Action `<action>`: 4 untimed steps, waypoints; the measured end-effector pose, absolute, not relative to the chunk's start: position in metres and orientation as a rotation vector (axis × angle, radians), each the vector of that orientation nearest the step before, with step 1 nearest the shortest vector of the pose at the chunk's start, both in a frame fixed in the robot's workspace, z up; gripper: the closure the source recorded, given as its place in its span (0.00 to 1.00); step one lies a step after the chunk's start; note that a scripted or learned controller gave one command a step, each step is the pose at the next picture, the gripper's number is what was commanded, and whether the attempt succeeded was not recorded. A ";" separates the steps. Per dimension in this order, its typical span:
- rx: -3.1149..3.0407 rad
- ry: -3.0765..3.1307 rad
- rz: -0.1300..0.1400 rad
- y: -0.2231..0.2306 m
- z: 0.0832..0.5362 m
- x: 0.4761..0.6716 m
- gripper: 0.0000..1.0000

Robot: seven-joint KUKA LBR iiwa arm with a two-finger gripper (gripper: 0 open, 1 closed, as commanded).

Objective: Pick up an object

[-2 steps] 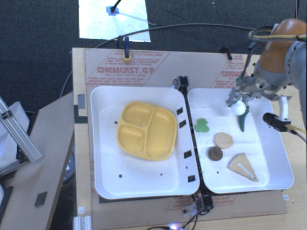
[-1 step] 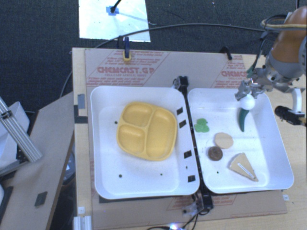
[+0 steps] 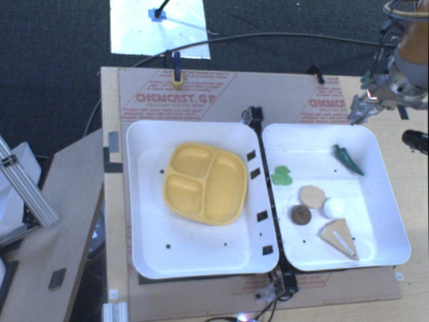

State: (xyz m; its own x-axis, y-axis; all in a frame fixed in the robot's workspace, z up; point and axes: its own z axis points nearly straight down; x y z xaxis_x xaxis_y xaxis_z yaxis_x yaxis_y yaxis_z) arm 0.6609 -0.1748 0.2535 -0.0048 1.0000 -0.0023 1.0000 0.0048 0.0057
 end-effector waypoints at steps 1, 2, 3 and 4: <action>2.212 2.234 0.001 -0.118 0.257 0.655 1.00; 2.212 2.235 0.000 -0.059 0.240 0.653 1.00; 2.212 2.235 0.001 -0.007 0.244 0.653 1.00; 2.213 2.235 -0.002 0.044 0.226 0.651 1.00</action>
